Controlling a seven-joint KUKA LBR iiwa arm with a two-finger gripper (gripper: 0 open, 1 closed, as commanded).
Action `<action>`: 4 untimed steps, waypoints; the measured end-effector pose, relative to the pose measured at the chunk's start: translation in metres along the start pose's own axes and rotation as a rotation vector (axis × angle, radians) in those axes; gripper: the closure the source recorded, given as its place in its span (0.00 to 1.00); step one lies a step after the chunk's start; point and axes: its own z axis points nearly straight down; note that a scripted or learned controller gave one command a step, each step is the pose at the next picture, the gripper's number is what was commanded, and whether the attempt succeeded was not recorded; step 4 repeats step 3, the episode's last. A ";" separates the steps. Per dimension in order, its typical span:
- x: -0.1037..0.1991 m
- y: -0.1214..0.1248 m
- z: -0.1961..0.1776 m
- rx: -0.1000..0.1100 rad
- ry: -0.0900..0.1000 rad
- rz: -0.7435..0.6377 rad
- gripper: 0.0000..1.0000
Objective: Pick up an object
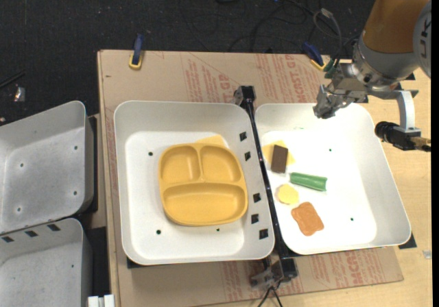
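Observation:
The right bin [357, 162] holds a brown block [279, 159] lying on a yellow piece, a green stick [308, 180], a yellow round piece [287, 194] and an orange slab [306, 218], all in its left half. My gripper [325, 109] hangs above the bin's far edge, up and to the right of these objects and apart from them. Nothing shows between its fingers.
The left bin [137, 141] bears a yellow divided tray [203, 186]. A black divider [257, 168] runs between the bins. White lids [41, 155] lie at the left. Blue-and-yellow clamps [136, 53] hold the cardboard base at the back.

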 end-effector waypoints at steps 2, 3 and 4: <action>0.113 0.013 0.028 0.000 0.001 -0.001 1.00; 0.162 0.007 0.026 0.001 0.001 -0.001 1.00; 0.162 0.007 0.026 0.001 0.001 -0.001 1.00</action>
